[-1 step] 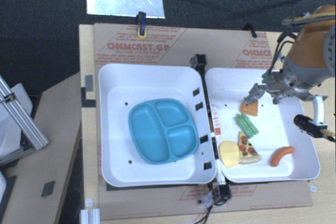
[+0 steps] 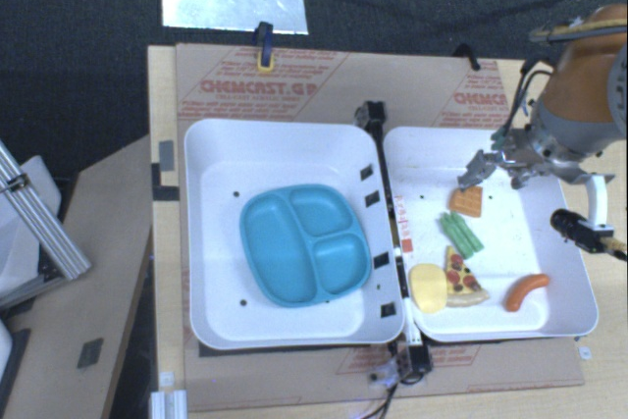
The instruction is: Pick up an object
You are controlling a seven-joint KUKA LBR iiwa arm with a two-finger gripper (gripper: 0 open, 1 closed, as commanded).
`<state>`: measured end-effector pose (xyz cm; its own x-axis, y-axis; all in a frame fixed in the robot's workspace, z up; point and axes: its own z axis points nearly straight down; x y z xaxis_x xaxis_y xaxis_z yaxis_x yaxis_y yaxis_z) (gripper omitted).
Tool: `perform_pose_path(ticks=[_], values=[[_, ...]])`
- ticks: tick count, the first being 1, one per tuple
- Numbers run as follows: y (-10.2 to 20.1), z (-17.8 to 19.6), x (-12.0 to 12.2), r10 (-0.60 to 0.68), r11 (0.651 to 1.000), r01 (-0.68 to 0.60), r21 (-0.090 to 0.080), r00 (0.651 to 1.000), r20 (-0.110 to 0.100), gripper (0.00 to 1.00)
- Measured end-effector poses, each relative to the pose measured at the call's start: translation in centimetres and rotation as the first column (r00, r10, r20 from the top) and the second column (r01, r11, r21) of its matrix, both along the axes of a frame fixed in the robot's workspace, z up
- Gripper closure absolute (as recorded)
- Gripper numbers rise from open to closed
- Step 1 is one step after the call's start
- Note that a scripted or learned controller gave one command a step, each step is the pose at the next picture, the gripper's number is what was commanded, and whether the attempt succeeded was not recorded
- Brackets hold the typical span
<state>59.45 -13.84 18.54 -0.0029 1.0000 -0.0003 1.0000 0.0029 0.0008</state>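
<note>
- Orange wedge-shaped toy food piece point(image 2: 467, 202) lies in the right white bin point(image 2: 569, 309), just below the gripper point(image 2: 497, 170); nothing sits between the fingers.
- Finger spread: cannot tell.
- Same bin holds a green ridged piece point(image 2: 461, 235), pizza slice point(image 2: 461, 280), yellow round piece point(image 2: 428, 288), and orange sausage point(image 2: 526, 290).
- Left white bin point(image 2: 211, 211) holds a blue compartment plate point(image 2: 302, 242).

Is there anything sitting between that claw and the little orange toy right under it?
Nothing visible. The gripper hangs just above the orange wedge in the right bin, with bare white floor between them. The green piece, pizza slice and sausage all lie farther along, beyond the wedge.
</note>
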Motion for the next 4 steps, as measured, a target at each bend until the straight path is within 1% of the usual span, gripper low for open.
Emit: perform_pose_path(ticks=[1, 2, 3, 4], values=[[-0.2, -4.7, 0.8, -0.001, 1.0, 0.001, 0.0, 1.0, -0.003, 0.0], [-0.2, -9.8, 0.9, -0.001, 1.0, 0.001, 0.0, 1.0, -0.001, 0.0], [-0.2, -8.4, 1.0, -0.002, 1.0, 0.002, -0.001, 1.0, 0.004, 1.0], [-0.3, -4.1, 1.3, 0.001, 1.0, -0.001, 0.0, 1.0, 0.004, 1.0]])
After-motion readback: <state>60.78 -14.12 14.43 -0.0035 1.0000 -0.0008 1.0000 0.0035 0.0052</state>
